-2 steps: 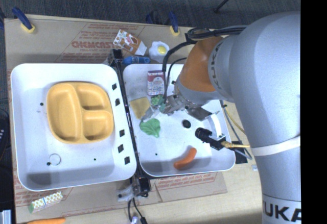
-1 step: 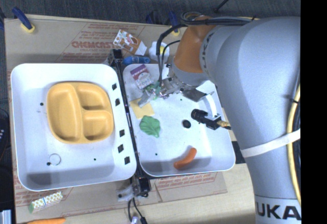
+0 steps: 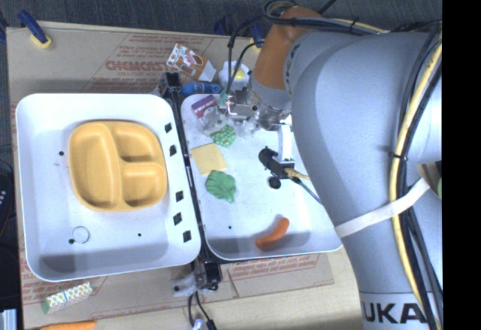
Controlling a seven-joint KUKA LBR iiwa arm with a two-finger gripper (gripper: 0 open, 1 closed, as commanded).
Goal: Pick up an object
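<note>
Overhead slanted view of the bench [image 3: 113, 58], which you see carrying two shallow white bins side by side. The grey arm [image 3: 353, 140] with its orange band [image 3: 274, 50] enters from the right and ends over the far end of the right bin [image 3: 316, 234]. Your gripper [image 3: 225, 116] sits low there, pointing toward the divider between the bins; whether it is parted or closed cannot be told from here, and no object can be seen in its grasp.

Directly below the gripper, touching or nearly touching it, lies a small green knobbly object [image 3: 224, 136]. Just nearer the camera than that you find a pale yellow flat square [image 3: 208, 158], and beyond that, nearer still, a green leaf-shaped piece [image 3: 222, 186]. Well apart from the gripper, at the near end of the same bin, rests an orange sausage-shaped item [image 3: 272, 232]. A white object with a purple patch [image 3: 201, 105] lies just left of the gripper, beside the divider.

Far to the gripper's left, the left bin [image 3: 37, 193] holds a yellow sectioned tray [image 3: 118, 165]. Behind the gripper, on the bench outside the bins, you see a small printed packet [image 3: 184, 59].
</note>
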